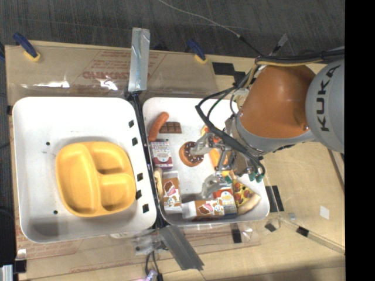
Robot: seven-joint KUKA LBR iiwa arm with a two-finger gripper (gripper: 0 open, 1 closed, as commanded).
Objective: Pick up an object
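The right bin (176,105) holds several toy foods. Among them are a brown donut (188,154), a red sausage (158,125), a chocolate bar (170,127), a pizza slice (247,196) and small cartons (170,193) along the front wall. My gripper (208,165) hangs low over the middle of this bin. Its two fingers stand apart, one finger (203,144) just right of the donut and the other above the front cartons. A small orange-yellow piece (218,156) lies by the gripper's body. I cannot tell whether it is touched. The arm hides the bin's right part.
The left bin (23,122) holds a yellow divided plate (95,177). A pink packet (161,152) lies by the divider, and a box (225,202) and brown bar (204,208) sit at the right bin's front. Cables loop above the wrist.
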